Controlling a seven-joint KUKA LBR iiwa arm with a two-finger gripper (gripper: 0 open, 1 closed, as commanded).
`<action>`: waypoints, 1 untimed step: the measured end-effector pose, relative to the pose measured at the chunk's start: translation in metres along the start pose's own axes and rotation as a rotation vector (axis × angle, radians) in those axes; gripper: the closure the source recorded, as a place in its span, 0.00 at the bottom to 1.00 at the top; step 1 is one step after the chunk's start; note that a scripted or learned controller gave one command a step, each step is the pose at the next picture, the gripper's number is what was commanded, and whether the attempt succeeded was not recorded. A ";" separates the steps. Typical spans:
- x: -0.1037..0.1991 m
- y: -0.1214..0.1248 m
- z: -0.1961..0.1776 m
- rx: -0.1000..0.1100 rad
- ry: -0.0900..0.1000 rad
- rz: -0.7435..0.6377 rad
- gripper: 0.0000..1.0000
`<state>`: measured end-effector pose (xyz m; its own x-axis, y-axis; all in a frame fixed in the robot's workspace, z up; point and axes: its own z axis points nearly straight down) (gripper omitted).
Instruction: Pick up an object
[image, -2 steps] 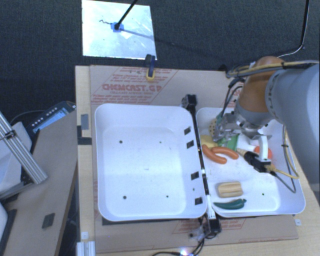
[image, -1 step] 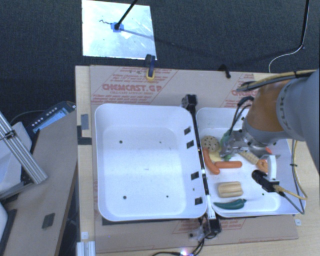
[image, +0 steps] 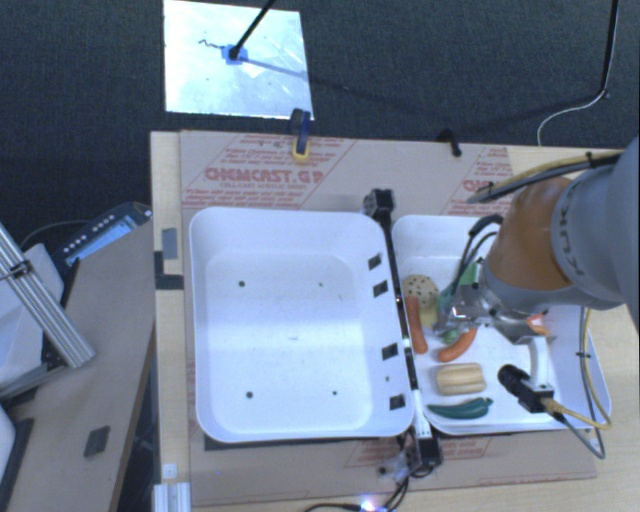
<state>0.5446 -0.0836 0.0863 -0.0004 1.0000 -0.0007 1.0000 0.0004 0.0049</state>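
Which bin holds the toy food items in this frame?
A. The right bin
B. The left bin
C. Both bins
A: the orange carrot-shaped toy, tan bread-roll toy and green pepper-shaped toy all lie in the right white bin, beside the hand.

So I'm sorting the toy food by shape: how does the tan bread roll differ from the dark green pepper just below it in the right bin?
The bread roll is tan, short and blocky with rounded ends; the green pepper is dark green, longer, slimmer and tapers toward its left end. The roll lies farther from the bin's near rim, the pepper right against it. Both lie flat, roughly crosswise, below the gripper.
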 end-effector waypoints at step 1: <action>-0.011 -0.014 -0.048 0.001 0.000 0.000 1.00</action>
<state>0.5302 -0.0941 0.1346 -0.0004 1.0000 -0.0010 1.0000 0.0004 0.0042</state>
